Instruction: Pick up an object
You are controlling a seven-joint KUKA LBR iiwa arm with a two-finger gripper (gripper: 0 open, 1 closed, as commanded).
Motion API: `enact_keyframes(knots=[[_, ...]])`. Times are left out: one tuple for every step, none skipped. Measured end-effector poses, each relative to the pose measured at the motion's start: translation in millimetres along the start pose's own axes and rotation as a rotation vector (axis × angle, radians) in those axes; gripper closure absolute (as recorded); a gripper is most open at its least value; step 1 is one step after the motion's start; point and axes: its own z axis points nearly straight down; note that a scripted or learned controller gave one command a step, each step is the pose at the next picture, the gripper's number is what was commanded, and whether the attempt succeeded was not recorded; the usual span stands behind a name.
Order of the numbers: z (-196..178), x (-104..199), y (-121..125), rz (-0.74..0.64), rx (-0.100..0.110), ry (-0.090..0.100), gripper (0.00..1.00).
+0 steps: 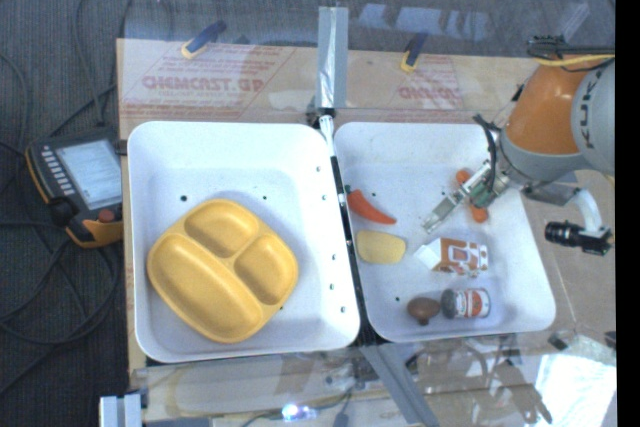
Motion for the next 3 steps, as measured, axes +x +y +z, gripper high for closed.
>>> enact_keyframes(knots=[[2,-25,34,0.197,-0.001,0.027,0.0],[2,-46,56,0.093,0.028,0.04,0.0],[1,-27,27,0.195,-0.02,-0.003,0.0]])
